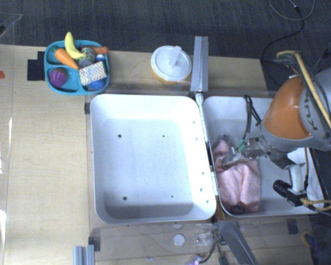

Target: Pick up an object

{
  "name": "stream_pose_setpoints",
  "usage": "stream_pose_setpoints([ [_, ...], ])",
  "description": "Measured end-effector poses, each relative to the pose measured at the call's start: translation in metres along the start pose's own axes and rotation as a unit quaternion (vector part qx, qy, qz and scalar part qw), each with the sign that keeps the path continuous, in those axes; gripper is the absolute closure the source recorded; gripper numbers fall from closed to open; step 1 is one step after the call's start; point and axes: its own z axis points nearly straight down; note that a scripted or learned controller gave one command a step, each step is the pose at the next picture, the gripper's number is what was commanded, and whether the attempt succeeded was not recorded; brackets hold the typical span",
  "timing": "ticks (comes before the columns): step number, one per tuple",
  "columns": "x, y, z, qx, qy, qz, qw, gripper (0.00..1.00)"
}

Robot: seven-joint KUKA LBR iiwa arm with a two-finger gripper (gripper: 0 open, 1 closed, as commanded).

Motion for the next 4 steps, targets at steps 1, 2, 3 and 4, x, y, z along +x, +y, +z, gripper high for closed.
stream_pose_setpoints([
  [1, -0.008, 0.035, 0.002, 0.002, 0.000, 0.027, 0.9996, 0.00],
  [2, -0.022, 0.007, 0.001, 0.002, 0.000, 0.029, 0.9996, 0.00],
  [3, -0.005, 0.019, -0.015, 0.007, 0.002, -0.075, 0.9972, 0.00],
  [4, -0.006, 0.066, 0.002, 0.003, 0.001, 0.032, 0.9995, 0.00],
])
